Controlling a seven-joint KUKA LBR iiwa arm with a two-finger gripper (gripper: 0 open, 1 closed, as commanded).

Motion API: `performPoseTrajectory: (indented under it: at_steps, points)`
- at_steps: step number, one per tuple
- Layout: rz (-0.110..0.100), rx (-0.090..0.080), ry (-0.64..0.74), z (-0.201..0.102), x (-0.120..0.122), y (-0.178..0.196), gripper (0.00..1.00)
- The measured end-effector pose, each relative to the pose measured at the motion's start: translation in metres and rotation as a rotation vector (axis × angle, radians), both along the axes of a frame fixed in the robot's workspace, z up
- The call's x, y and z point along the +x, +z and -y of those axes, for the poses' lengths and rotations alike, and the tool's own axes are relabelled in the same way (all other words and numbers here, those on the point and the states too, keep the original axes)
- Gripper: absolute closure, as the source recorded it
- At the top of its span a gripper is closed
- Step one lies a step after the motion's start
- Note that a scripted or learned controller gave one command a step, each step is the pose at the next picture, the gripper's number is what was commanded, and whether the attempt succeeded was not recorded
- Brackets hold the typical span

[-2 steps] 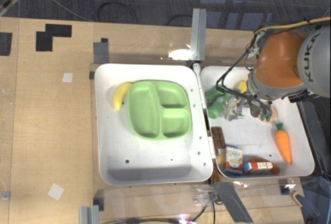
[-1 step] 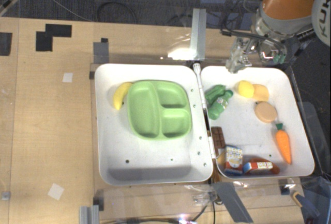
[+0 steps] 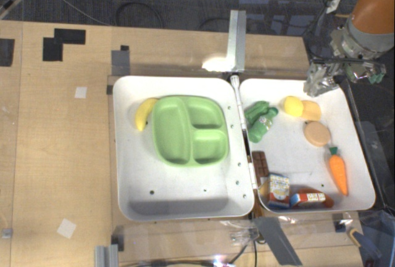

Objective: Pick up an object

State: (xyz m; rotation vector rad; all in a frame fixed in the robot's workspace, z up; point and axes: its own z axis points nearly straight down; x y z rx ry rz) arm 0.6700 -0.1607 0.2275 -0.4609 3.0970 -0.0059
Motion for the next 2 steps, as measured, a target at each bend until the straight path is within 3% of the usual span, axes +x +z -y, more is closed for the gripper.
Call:
performPoseTrajectory:
  at_steps: [1, 2]
  points:
    - [-0.002, -0.002, 0.296, 0.0462, -0.0379, -0.0305, 1.00]
    - [-0.001, -0.001, 0.298, 0.0443, -0.0371, -0.0301, 0.00]
